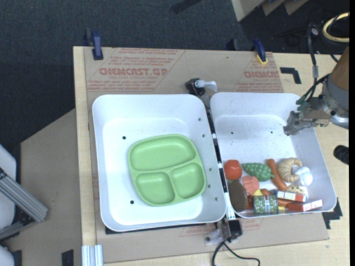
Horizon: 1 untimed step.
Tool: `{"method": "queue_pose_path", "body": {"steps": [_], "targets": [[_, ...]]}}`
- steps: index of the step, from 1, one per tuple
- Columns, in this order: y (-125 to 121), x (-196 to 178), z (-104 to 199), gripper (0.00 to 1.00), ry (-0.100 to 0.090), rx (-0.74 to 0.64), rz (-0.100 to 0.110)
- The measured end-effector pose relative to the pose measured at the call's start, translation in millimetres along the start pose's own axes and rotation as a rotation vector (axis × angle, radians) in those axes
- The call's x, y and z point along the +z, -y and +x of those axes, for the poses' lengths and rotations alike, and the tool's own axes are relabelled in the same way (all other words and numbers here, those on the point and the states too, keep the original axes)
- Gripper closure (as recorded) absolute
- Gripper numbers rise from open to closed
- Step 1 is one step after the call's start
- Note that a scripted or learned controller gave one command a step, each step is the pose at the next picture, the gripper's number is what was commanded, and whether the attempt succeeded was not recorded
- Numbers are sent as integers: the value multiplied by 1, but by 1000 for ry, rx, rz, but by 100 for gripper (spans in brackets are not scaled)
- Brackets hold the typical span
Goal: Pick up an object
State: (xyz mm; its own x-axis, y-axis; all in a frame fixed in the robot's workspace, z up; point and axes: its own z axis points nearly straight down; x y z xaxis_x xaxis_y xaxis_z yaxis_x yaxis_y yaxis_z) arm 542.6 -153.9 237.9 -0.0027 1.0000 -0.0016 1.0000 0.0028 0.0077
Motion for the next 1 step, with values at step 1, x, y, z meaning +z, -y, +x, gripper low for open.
{"method": "queue_pose_path", "body": {"steps": [1], "targets": [[2,107,-43,100,-3,7,18]]}}
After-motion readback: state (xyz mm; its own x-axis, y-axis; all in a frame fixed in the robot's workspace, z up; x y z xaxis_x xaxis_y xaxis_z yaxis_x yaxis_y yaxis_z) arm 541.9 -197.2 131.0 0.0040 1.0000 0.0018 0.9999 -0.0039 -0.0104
